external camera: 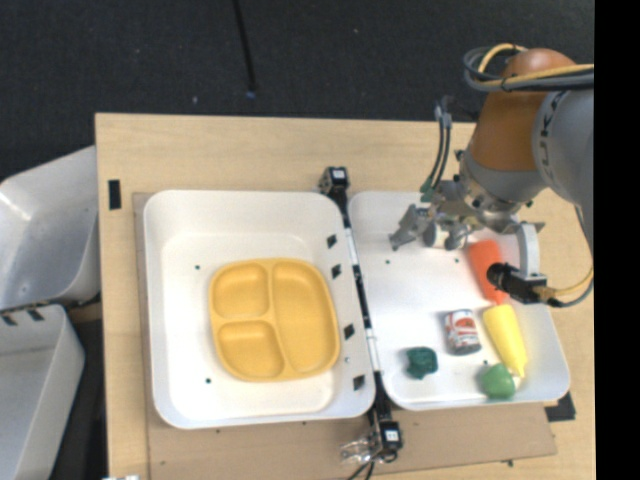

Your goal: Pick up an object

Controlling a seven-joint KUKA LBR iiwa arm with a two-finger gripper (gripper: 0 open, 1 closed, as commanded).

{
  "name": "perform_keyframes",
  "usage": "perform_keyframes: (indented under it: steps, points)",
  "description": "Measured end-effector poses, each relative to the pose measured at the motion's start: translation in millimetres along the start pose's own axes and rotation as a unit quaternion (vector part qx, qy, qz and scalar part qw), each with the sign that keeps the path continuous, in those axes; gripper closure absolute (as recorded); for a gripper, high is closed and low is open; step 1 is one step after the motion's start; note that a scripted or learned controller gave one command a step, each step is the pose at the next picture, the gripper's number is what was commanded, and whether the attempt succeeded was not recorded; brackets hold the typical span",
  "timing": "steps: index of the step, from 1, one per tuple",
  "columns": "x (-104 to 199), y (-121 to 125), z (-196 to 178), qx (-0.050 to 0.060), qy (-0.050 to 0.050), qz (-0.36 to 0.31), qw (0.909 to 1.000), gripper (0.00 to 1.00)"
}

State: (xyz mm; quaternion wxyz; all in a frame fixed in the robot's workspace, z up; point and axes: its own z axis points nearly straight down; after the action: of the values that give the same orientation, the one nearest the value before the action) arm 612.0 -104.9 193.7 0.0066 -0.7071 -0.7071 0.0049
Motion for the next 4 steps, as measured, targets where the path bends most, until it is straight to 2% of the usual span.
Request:
perform_keyframes:
  steps: [1, 3, 4]
  points:
    - [0, 3, -8, -0.007, -0.001, -0.001, 1.0000, 0.00]
    - [1, -1, 95, -0.004, -0.002, 0.001, 1.0000, 0.00]
    - [1, 0, 84, -0.004, -0.001, 0.002, 1.0000, 1.00]
